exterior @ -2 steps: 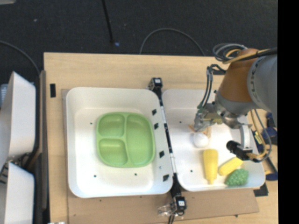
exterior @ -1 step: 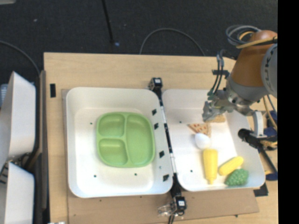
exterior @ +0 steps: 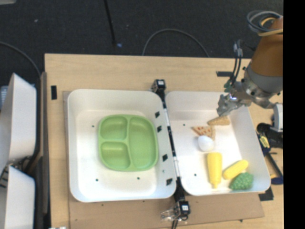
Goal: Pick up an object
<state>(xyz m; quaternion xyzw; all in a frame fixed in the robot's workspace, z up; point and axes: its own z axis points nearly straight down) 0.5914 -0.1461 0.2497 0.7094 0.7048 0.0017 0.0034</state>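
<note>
In the right bin (exterior: 190, 175) lie a tan bread slice (exterior: 219, 121), a waffle-like wedge (exterior: 204, 130), a white egg (exterior: 206, 143), a yellow block (exterior: 214, 168), a yellow corn cob (exterior: 235, 169) and a green broccoli piece (exterior: 242, 181). My gripper (exterior: 225, 108) hangs over the bin's far right part, just above the bread slice. Its fingertips point down at the slice's far edge. Nothing shows between them.
The left bin (exterior: 81, 175) holds a green sectioned plate (exterior: 127, 142). A black divider with clips (exterior: 167, 142) runs between the bins. The bench's wooden edge (exterior: 119, 61) lies beyond both bins. White boxes (exterior: 19, 123) stand at the far left.
</note>
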